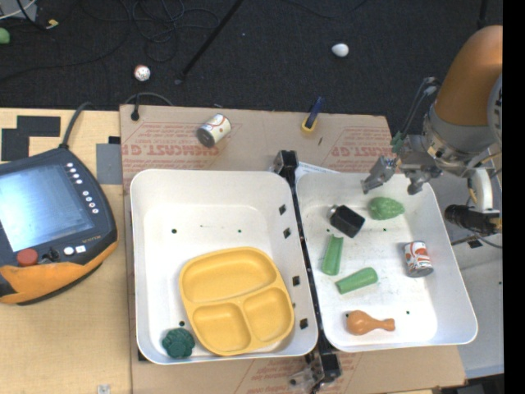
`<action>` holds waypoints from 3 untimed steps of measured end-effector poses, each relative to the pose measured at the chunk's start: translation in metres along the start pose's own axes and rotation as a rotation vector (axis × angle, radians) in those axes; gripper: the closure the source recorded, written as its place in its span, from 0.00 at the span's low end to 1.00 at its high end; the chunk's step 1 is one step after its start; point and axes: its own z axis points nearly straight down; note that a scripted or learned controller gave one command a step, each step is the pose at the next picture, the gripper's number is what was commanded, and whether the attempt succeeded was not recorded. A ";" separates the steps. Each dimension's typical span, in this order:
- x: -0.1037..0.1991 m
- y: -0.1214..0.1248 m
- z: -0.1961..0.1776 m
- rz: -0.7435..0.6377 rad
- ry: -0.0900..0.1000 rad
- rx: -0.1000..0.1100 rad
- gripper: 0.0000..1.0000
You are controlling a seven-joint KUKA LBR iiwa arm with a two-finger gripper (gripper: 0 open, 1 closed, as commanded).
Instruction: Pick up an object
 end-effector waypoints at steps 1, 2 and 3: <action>0.069 -0.005 -0.107 -0.006 0.001 -0.010 0.00; 0.066 -0.006 -0.110 -0.003 0.000 0.001 1.00; 0.126 -0.002 -0.070 -0.004 0.002 0.005 1.00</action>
